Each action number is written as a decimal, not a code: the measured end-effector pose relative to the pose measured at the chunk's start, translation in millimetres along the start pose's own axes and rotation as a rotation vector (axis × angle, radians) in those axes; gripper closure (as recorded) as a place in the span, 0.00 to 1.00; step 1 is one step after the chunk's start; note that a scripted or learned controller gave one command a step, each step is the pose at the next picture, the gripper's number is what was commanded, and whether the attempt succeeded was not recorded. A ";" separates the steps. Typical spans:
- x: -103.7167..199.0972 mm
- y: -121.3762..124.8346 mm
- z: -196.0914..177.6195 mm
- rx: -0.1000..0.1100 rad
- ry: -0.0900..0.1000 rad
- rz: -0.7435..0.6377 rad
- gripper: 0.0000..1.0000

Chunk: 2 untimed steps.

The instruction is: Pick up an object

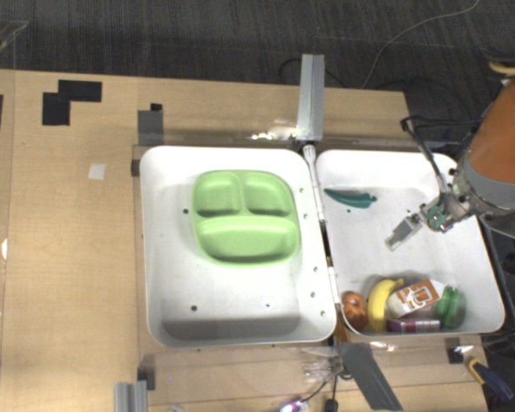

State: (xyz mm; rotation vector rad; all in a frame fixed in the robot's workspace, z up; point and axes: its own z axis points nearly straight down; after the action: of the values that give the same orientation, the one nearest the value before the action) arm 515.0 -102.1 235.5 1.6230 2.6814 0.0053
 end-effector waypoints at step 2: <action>-11.3 16.0 55.4 0.003 0.002 -0.014 0.00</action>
State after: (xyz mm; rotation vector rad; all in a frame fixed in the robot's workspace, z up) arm 534.8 -104.7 180.2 1.6060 2.6955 0.0032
